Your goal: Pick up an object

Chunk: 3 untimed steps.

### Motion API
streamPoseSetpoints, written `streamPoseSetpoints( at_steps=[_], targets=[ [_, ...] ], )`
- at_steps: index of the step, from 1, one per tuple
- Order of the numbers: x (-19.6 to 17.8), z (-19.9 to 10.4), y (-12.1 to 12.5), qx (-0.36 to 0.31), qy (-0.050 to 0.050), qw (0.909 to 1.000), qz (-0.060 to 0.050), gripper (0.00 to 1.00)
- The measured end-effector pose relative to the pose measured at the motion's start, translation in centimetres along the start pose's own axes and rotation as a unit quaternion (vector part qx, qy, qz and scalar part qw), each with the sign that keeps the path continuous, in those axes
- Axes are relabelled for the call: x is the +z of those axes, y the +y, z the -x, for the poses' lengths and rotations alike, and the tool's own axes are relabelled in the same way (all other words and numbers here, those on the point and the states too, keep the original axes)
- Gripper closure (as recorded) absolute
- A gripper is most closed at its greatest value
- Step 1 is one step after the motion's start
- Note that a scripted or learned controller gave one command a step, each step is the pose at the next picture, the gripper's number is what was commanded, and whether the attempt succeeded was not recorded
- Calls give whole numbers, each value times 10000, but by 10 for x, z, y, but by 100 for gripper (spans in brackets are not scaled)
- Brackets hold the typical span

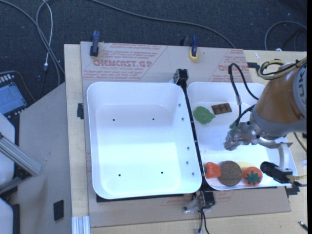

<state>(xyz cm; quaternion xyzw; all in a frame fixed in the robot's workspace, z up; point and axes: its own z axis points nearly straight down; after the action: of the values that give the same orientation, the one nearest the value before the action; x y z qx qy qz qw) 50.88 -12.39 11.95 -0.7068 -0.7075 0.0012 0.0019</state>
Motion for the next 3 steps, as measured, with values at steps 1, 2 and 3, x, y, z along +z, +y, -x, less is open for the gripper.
streamPoseSetpoints(
  at_steps=[1, 2, 3],
  targets=[
    [-13, 1, 1, 5, -6, 10000, 31, 100],
    [-73, -7, 1, 0, -8, 10000, 48, 100],
    [-118, -10, -4, 2, -7, 10000, 44, 100]
  ],
)
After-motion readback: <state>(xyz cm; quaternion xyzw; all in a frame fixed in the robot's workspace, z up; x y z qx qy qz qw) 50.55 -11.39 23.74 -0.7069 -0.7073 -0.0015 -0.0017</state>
